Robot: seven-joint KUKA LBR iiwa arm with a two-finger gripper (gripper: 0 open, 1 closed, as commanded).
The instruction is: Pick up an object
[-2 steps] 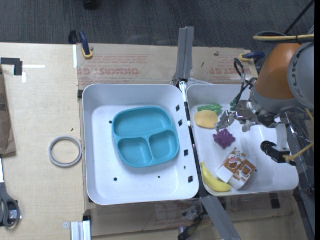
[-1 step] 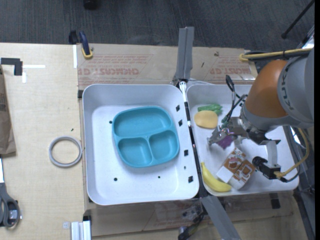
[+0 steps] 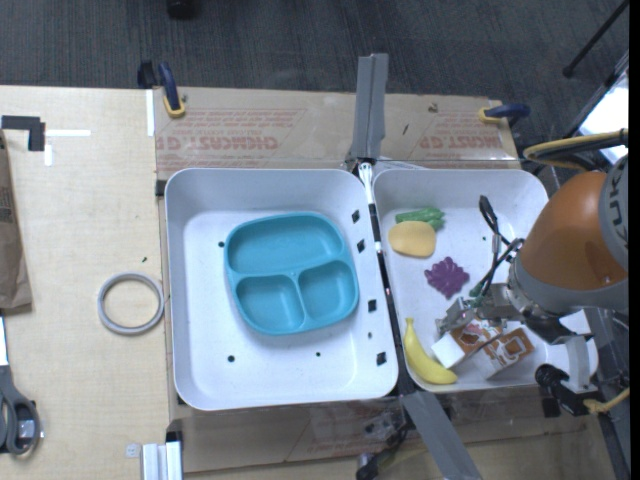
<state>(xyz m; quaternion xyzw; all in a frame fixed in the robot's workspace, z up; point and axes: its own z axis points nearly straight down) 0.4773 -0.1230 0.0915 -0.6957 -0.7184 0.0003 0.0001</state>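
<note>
On the wooden bench we see two white bins. Our pincer hangs low in the right bin; its opening we cannot tell. A banana lies just left of it, purple grapes just beyond.

From my station, the right bin is crowded low down: banana, small cartons and the gripper pack its near end. Purple grapes and a yellow fruit stand mid-bin. Bare floor lies along its far right wall. The blue tray fills the left bin's middle.
</note>
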